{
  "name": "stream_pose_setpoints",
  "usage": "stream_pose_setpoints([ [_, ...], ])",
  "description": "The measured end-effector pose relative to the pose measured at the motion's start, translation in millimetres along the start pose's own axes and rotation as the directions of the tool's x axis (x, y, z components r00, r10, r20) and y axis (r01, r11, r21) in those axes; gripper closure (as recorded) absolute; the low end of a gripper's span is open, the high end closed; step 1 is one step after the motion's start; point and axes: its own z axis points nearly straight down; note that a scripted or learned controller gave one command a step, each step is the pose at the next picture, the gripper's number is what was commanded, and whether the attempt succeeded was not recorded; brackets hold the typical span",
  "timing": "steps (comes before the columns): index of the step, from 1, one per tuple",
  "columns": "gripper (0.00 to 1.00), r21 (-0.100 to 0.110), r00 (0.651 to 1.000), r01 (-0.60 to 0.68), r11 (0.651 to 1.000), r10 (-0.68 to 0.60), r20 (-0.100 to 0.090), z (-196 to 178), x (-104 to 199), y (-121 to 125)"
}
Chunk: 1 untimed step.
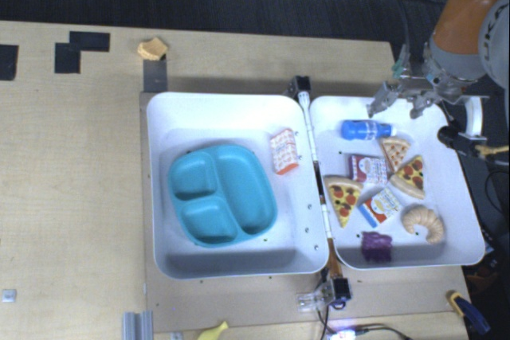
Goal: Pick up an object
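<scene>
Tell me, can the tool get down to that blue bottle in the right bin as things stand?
Probably yes. The tool hangs over the right bin's far end, just beyond the blue bottle. The bottle lies on its side with nothing on top of it; the pizza slice lies close beside it.

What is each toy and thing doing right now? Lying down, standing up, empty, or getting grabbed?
pincer: open, above the right bin's far edge, holding nothing
blue bottle: lying on its side
blue tray: flat in the left bin, compartments empty
snack packet: lying beside the tray
pizza slices: three, lying flat, toppings up
croissant: resting in the right bin
purple block: sitting near the front edge
</scene>
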Motion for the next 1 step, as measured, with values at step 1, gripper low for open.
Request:
stream_pose_setpoints([
  [1, 0.0, -0.002, 1.0, 0.001, 1.0, -0.001, -0.001, 103.1, 44.6, -15.9],
])
